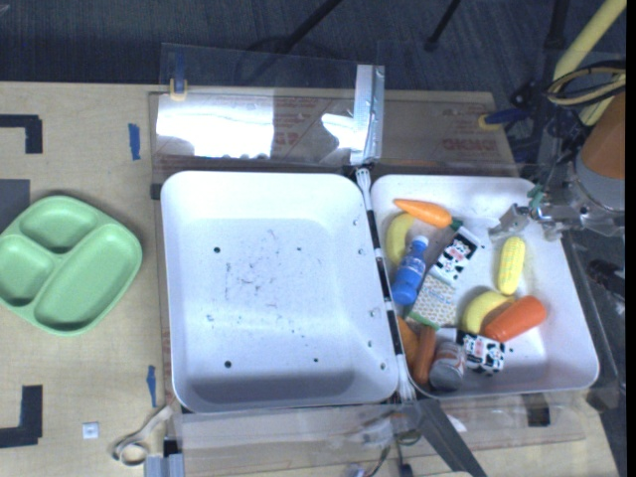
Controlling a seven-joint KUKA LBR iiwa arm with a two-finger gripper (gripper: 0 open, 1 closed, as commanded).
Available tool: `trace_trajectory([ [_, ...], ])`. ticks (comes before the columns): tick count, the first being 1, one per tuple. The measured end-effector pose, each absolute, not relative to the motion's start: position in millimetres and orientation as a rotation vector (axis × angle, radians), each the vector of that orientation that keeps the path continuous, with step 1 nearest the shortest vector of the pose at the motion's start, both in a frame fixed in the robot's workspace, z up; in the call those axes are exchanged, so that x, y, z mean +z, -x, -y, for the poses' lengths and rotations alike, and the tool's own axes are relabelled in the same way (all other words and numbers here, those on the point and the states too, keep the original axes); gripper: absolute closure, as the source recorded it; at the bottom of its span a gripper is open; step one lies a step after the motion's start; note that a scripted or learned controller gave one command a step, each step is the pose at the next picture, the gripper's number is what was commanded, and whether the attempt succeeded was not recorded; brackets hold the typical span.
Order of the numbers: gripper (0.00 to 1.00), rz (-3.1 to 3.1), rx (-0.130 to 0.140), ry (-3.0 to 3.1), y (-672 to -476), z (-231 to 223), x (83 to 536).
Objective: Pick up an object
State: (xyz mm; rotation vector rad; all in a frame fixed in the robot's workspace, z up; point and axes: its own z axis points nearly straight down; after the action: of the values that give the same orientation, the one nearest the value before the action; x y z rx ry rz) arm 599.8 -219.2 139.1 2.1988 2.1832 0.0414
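The right bin (571,311) holds several toys. An orange carrot (423,211) lies at its back, with a yellow banana (397,237) and a blue bottle (409,271) along the left wall. A cow-patterned carton (445,271) lies in the middle. A yellow corn cob (511,263) sits at the right, above a lemon (481,309) and an orange pepper (515,318). A small cow-print box (484,353) and a grey piece (446,370) are at the front. My gripper (525,218) hangs over the bin's back right corner, just above the corn cob, with nothing seen in it.
The left bin (268,286) stands beside the right one, sharing a middle wall. A green divided plate (66,263) rests on the bench at far left. A clear panel (268,117) stands behind the bins. Cables and stand legs crowd the back right.
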Motion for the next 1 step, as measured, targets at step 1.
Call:
trace_trajectory([
  [1, 0.00, -2.086, 0.001, -2.346, -603.3, 212.6, 215.8],
])
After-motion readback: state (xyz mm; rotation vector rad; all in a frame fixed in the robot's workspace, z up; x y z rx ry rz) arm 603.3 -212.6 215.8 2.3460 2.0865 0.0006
